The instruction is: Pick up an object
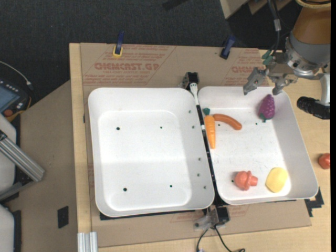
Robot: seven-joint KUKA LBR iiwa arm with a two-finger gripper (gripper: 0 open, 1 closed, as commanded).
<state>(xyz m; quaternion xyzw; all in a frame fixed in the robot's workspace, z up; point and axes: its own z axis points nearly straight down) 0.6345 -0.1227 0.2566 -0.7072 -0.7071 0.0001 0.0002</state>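
My gripper (264, 87) hangs open over the back edge of the right bin (292, 140), with nothing between its fingers. A purple bunch of grapes (266, 107) lies just below and right of the fingertips, apart from them. Further left in the same bin lie an orange sausage-shaped piece (227, 121) and an orange carrot (210, 131) along the bin's left wall. A red-orange toy (244, 179) and a yellow lemon (276, 179) sit near the front of that bin.
The left bin (105, 109) stands beside the right one, on a cardboard sheet (136, 62) held by blue clamps (119, 46). A small orange thing (324, 160) lies outside the right bin, on the bench.
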